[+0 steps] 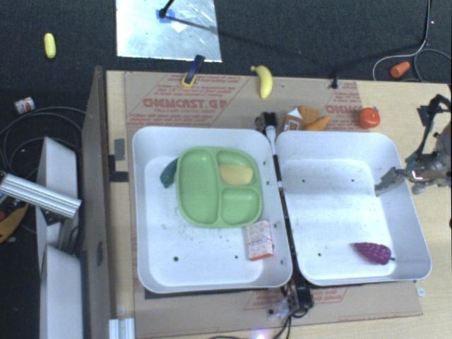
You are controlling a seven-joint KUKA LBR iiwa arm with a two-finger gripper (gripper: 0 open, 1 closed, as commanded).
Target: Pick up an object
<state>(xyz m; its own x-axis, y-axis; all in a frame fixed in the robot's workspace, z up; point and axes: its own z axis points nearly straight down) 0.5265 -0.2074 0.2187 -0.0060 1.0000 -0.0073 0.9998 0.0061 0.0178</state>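
Meanwhile the tool (387, 182) hangs over the right bin's (332, 260) far rim; its finger state cannot be told.

Right bin (339, 154) floor mostly open; only purple grapes (372, 252) sat near its front right corner. Left bin (152, 189) crowded: green plate (205, 189) mid-floor, small carton (259, 240) just beside its front edge, open room along front.

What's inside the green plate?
The green plate holds a yellow lump in its upper right compartment. The other compartments look bare. Whatever lies beneath the plate is covered.
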